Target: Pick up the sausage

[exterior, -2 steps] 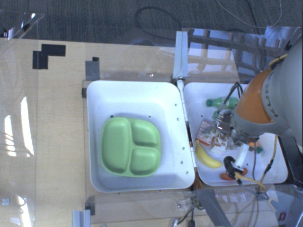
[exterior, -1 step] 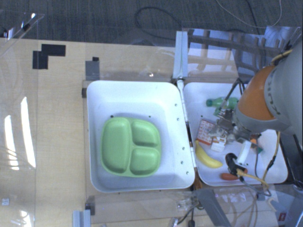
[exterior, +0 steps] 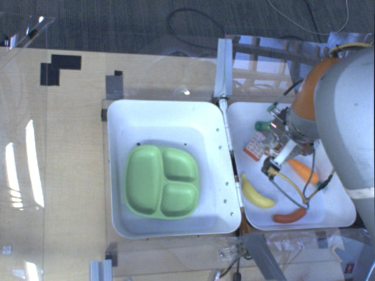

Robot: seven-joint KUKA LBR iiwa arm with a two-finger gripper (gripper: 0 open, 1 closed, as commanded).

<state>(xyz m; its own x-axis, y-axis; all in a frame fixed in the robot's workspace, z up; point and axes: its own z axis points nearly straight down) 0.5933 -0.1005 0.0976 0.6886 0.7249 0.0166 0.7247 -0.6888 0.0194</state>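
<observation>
The sausage [exterior: 289, 216] is a reddish-brown curved link lying near the front edge of the right bin [exterior: 337, 212]. The gripper [exterior: 271, 136] hangs over the back half of that bin, above a red and white snack packet [exterior: 254, 146]. It is well apart from the sausage, which lies toward the near side and a little to the right. The grey arm with its orange band comes in from the right and covers the bin's far right side.
A yellow banana [exterior: 256, 194] lies by the right bin's left wall, just left of the sausage. An orange carrot [exterior: 304, 170] lies right of the gripper. A small green item [exterior: 262, 125] sits behind the packet. The left bin [exterior: 123, 119] holds a green divided plate [exterior: 162, 181].
</observation>
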